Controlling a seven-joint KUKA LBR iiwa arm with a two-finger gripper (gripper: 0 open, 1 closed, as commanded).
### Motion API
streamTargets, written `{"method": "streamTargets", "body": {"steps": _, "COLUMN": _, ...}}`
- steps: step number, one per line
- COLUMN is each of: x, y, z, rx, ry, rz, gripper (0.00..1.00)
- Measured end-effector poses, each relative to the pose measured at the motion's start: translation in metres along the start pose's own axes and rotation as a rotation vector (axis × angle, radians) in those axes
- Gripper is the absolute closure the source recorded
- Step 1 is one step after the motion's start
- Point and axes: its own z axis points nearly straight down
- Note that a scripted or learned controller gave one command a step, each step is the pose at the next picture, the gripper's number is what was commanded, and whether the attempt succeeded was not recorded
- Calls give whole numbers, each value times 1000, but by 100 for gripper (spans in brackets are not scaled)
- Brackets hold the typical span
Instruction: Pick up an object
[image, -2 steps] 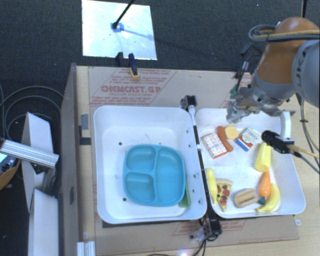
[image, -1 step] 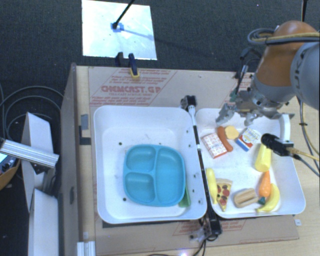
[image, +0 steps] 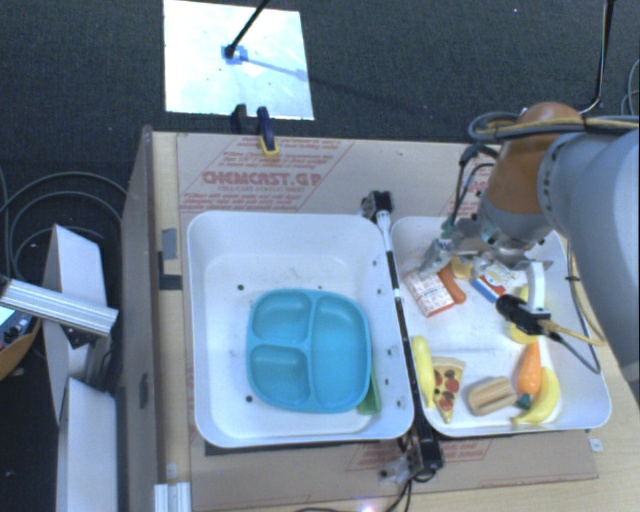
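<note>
My gripper hangs low over the back left of the right bin, under the grey and orange wrist. Just below it lie a red-and-white checkered fries box and a small orange piece. A white, red and blue packet lies just right of the gripper. Toward the front of the bin are a yellow banana, a pizza slice, a tan bread roll, an orange carrot and a second banana. I see nothing clearly held.
The left bin holds a blue divided plate with a green piece at its front right edge. A ridge where the bin rims meet separates the two bins. Cardboard lies under both.
</note>
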Motion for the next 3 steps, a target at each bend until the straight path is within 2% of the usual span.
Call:
{"method": "streamTargets", "body": {"steps": 1, "x": 5, "y": 24, "z": 14, "rx": -16, "ry": -1, "rz": -6, "gripper": 0}}
{"method": "streamTargets", "body": {"steps": 2, "x": 12, "y": 6, "z": 13, "rx": -18, "ry": -3, "rz": -4, "gripper": 0}}
{"method": "streamTargets", "body": {"steps": 3, "x": 4, "y": 3, "z": 13, "rx": -18, "ry": 0, "rz": -4, "gripper": 0}}
